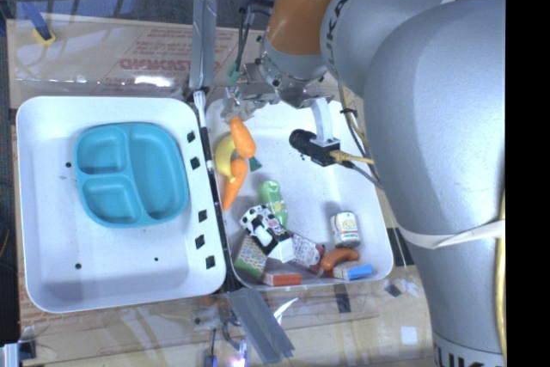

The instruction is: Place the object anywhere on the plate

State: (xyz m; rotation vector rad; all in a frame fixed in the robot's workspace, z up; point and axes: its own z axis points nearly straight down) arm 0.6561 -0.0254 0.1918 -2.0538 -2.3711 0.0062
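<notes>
Plate, blue and three-compartment, sits in left bin. Right bin holds clutter: near end a cow toy, small jar; farther back two carrots, banana. Gripper over bin's far left corner, jaw state can't tell.

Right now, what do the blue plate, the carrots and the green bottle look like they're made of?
Blue plate: likely moulded plastic, matt to satin; uniform colour, soft rounded compartment ridges.
Carrots: probably toy plastic; even orange with a faint sheen.
Green bottle: seemingly plastic, slightly glossy; too small to be sure.
</notes>
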